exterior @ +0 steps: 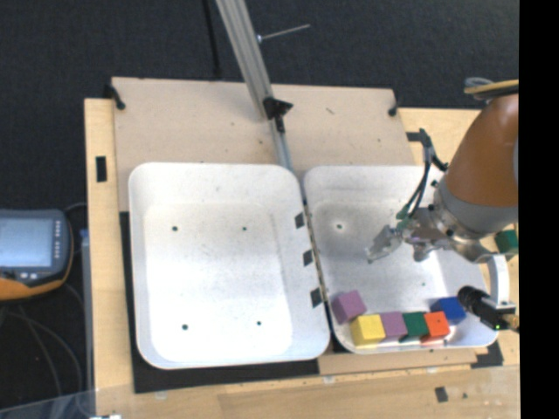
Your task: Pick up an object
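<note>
The camera view, looking down at a slant, shows the grey arm with its orange band (491,151) reaching in from the right over the right-hand bin (349,190). The gripper (384,244) hangs above the middle of that bin's bare floor, and nothing is seen between its fingers; whether they are spread wide or drawn narrow cannot be told from here, since the metal parts blur together. The things to be picked are gathered along the bin's front edge, below the gripper in the view and a little to its right: a purple block (349,305) lying nearest the gripper, then a yellow block (369,328), a second purple block (395,325), a green block (414,326), an orange block (436,324) and a blue block (449,308). The row from yellow to orange is packed tight, each block touching its neighbour, and pressed against the bin wall. The first purple block is judged the easiest target, since free space lies on most of its sides. For a good grasp, the gripper would be carried over that block, turned so that the fingers straddle two free faces, and lowered straight. The left-hand bin (218,260) lies well apart.
</note>
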Action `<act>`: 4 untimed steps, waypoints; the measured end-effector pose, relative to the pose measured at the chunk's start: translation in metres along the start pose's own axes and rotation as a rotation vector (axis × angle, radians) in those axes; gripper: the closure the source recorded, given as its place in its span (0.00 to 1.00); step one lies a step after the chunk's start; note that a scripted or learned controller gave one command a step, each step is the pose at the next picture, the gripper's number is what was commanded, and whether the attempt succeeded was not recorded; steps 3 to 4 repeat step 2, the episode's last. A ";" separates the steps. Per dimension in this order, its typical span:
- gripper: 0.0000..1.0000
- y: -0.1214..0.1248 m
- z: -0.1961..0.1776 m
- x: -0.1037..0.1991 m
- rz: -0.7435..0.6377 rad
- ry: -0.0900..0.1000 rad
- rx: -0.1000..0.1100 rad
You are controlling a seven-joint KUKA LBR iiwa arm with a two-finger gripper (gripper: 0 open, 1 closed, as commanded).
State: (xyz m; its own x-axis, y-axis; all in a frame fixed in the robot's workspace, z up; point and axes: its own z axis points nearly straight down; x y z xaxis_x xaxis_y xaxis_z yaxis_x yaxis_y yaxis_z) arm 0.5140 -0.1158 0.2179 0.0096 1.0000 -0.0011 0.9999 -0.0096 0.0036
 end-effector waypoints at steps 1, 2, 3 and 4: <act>0.00 0.044 -0.027 -0.024 -0.010 -0.002 -0.003; 0.00 0.076 -0.115 -0.074 0.005 -0.005 -0.008; 0.00 0.076 -0.115 -0.074 0.005 -0.005 -0.008; 0.00 0.076 -0.115 -0.074 0.005 -0.005 -0.008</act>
